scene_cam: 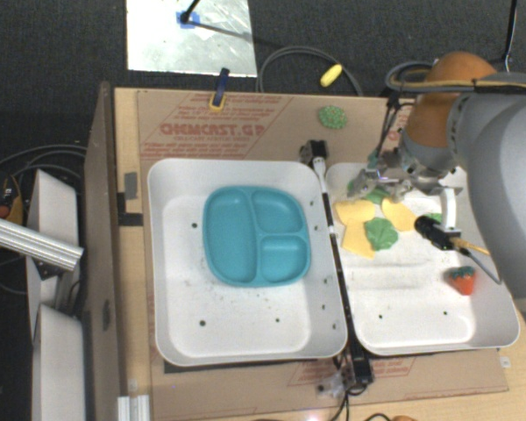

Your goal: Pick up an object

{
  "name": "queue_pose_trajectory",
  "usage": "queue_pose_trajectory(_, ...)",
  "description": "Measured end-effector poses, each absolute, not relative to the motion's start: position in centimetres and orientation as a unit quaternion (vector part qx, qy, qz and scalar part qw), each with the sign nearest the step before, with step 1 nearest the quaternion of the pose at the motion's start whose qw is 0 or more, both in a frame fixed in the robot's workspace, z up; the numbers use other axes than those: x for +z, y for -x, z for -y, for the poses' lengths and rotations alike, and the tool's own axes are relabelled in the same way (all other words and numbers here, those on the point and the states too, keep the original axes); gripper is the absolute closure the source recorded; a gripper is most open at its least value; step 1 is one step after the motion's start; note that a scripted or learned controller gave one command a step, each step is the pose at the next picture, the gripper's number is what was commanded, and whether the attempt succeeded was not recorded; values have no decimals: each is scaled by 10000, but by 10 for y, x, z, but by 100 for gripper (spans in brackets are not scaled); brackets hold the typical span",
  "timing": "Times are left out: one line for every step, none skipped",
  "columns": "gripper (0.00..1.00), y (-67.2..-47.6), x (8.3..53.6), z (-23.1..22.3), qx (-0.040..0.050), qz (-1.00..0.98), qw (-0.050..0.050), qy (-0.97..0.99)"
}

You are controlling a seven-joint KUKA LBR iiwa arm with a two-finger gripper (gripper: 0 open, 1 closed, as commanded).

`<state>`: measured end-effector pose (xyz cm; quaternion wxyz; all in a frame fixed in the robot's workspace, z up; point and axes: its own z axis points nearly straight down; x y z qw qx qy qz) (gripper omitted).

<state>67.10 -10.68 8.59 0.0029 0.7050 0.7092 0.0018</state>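
Yellow flat pieces (358,226) in the right bin (421,323), at its far left part, overlapping one another, far edges hidden under the wrist hardware. Then by size: brown-covered desk (210,130) under both bins, its red print only partly legible. Grey arm (500,156) reaching in from the right, cut off by the frame edge and covering the right bin's far right corner. Left bin (175,323) just beside the right one, carrying a teal divided plate (254,235) near its middle. Green leafy lump (382,233) resting on the near right part of the yellow pieces. Small red-orange thing (462,279) with a green end near the right bin's right wall, well apart from the yellow pieces, too blurred to name. Jaws low over the far edge of the yellow pieces, lost in glare and metal clutter: open or closed, impossible to tell.
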Motion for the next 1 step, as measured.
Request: queue_pose_trajectory(0, -669, 86, 142, 6, -7071, 21, -7072)
